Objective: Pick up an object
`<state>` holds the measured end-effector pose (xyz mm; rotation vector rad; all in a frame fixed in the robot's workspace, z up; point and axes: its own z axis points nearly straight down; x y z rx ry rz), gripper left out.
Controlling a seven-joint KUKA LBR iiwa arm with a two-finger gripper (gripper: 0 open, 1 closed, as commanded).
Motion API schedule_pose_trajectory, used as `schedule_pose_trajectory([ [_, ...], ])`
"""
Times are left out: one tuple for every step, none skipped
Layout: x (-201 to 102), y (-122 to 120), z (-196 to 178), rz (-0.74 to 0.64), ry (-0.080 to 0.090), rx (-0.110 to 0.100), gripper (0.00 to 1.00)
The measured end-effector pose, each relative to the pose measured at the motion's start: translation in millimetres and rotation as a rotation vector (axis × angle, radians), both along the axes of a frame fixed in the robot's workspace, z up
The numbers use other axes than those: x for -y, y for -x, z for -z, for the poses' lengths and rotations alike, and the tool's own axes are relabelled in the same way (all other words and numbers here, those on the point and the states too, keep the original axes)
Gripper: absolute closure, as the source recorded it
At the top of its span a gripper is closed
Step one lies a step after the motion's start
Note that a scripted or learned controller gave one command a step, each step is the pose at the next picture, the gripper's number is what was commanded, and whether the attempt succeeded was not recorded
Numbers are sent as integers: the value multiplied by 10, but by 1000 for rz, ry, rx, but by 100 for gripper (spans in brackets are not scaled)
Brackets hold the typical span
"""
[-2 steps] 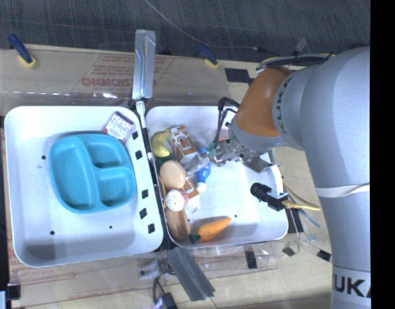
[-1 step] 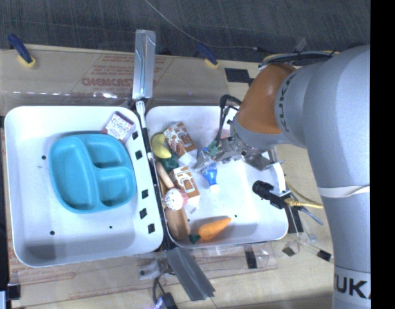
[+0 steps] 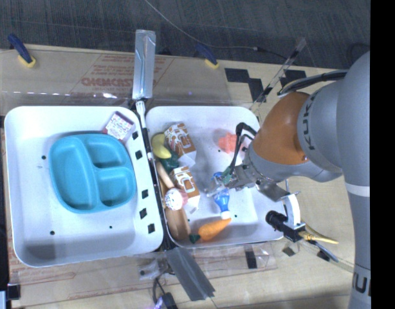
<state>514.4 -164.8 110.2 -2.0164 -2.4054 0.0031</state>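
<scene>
Camera view: the gripper (image 3: 224,180) is seen lowered into the right bin (image 3: 204,118), above the toy carrot (image 3: 213,229); its finger state cannot be told.

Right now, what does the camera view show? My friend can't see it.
The arm's gripper is down in the right bin among toys, near a carrot and a banana. The left bin holds a blue tray.
</scene>
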Motion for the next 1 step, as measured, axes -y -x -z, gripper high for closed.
schedule_pose_trajectory([
  [-344, -370, -725, 162, 0, 3, 100],
])
